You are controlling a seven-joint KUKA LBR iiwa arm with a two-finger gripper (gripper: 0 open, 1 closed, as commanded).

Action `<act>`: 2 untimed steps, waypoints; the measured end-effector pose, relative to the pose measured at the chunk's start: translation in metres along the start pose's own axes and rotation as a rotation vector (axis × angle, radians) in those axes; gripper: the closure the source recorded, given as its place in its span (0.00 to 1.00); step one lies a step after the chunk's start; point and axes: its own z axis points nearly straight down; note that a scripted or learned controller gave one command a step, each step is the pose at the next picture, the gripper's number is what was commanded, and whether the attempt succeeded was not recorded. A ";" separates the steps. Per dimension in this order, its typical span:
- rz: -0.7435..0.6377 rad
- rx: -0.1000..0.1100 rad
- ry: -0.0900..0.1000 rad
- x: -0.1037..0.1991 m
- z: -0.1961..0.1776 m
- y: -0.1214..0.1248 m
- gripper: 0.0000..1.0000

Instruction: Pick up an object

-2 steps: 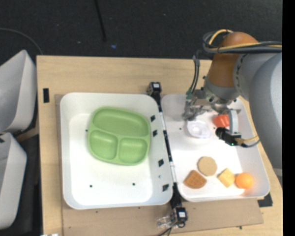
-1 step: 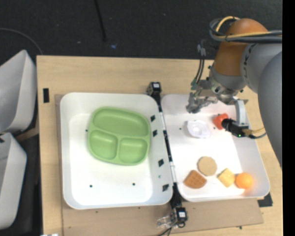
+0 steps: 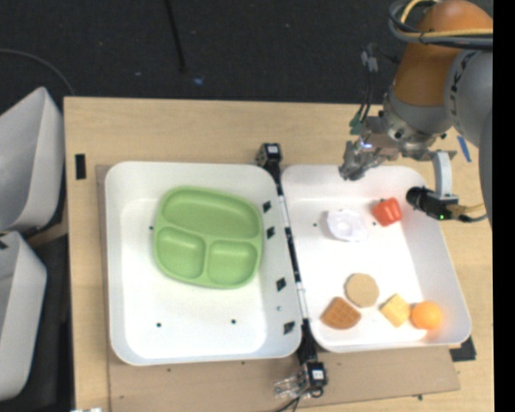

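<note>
Looking down from the overhead camera, the gripper (image 3: 354, 168) hangs at the right bin's (image 3: 429, 256) far rim, its grasp impossible to tell; just below it lies the white disc (image 3: 346, 225), likely light, stiff and slick, best pinched across its edges; the red block (image 3: 386, 211) sits beside.

From my remote station, I see the hand (image 3: 354, 166) poised over the far rim of the right bin (image 3: 429, 256), apart from its contents: a white disc (image 3: 346, 225), a red block (image 3: 386, 211), a tan round cookie (image 3: 361, 289), a brown waffle piece (image 3: 341, 314), a yellow wedge (image 3: 395, 310) and an orange ball (image 3: 427, 315). The left bin (image 3: 133, 316) holds a green divided plate (image 3: 209, 237) on the worktop (image 3: 197, 118).
</note>
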 end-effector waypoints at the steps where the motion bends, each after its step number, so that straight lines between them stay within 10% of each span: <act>1: 0.002 0.000 0.000 -0.002 -0.055 0.002 1.00; 2: -0.002 0.008 0.002 0.050 -0.058 -0.003 1.00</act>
